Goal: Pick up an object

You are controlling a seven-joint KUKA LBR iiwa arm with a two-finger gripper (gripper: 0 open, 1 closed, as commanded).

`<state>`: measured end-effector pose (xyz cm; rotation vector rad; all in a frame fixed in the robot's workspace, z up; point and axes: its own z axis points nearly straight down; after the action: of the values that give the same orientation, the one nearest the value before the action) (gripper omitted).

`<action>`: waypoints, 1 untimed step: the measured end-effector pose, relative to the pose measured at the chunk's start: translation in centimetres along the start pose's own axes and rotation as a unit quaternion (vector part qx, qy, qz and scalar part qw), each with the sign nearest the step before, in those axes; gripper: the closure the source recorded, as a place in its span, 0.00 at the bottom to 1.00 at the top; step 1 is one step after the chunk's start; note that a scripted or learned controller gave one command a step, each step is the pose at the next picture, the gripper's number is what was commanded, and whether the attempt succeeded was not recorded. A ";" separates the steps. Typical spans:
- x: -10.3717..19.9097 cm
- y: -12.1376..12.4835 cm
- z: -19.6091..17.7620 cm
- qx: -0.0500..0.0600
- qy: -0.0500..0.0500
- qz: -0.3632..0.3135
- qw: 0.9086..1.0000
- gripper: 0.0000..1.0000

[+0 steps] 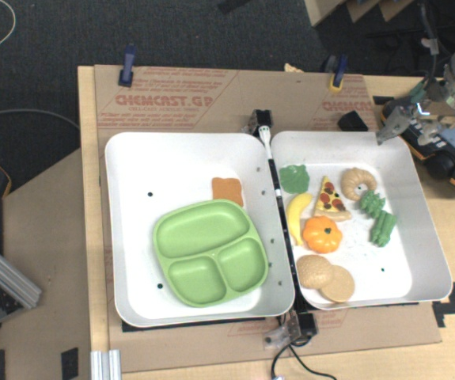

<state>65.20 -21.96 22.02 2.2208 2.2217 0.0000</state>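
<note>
While the jaws (pixel 392 127) blur beside the right bin (pixel 417 212), their state stays unclear

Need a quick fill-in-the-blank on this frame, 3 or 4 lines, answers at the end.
1. The green divided plate lies in the ____ bin.
2. The plate has ____ compartments.
3. The pizza slice lies in the ____ bin.
4. The gripper sits near the right bin's far ____ corner.

Missing words: left; three; right; right
</note>
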 end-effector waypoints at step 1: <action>3.9 1.3 9.2 0.004 0.002 -0.002 1.000 0.00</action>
<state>66.47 -18.08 12.83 2.2222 2.2312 -0.0042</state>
